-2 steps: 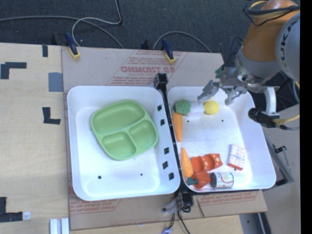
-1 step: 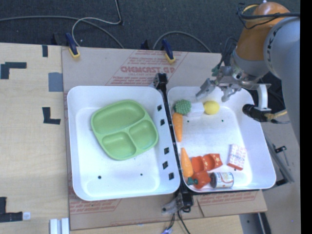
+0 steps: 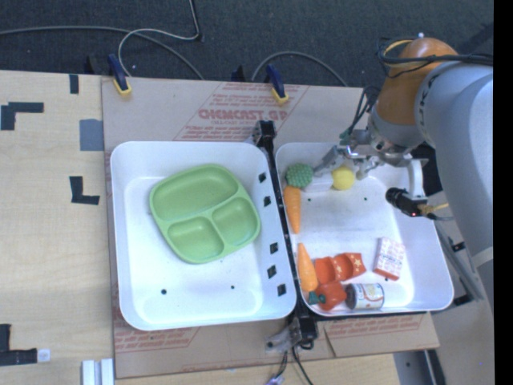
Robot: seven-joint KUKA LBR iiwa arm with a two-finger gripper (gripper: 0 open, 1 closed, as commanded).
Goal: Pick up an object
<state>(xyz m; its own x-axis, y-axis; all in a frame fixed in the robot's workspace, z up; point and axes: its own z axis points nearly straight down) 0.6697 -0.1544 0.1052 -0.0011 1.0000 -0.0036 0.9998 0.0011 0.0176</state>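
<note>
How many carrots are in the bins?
2, both in the right bin along its left wall: one carrot under the green broccoli, another carrot lower down beside the red things.

Two smooth, glossy white plastic bins (image 3: 128, 215) on matt brown cardboard (image 3: 232, 111) over pale wood-grain bench (image 3: 40, 255); at left, a smooth green plastic divided plate (image 3: 204, 212); lower right, a metal can (image 3: 367, 296).

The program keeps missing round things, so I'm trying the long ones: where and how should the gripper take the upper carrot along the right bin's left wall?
Probably at mid-length, from straight above. The carrot lies flat, its length along the right bin wall, green top toward the far end. Set the fingers across its narrow width; the wall-side finger has little room, since the carrot sits close to the wall.
</note>
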